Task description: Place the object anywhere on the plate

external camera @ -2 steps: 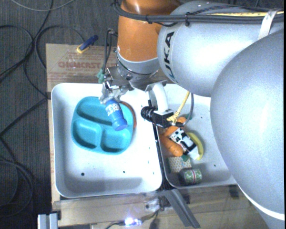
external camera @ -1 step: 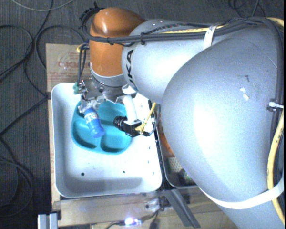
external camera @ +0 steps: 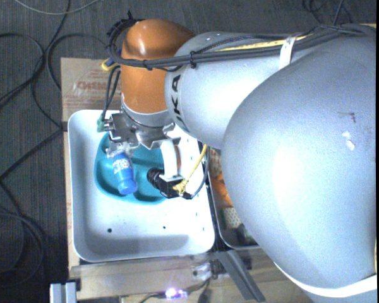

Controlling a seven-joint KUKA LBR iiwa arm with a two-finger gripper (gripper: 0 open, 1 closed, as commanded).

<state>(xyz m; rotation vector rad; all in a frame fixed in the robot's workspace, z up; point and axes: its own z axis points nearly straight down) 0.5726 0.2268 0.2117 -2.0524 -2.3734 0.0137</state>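
A teal plate lies in the left white bin, toward its far side. A small blue bottle with a pale label rests over the plate's middle, its upper end right under my gripper. The gripper hangs over the plate from the orange wrist band, touching or nearly touching the bottle's top. The arm's large grey body hides the plate's right part and most of the right bin.
A strip of the right bin shows beside the arm, holding orange items and something green. The left bin's near floor is bare white. Cables trail over the dark floor at the left.
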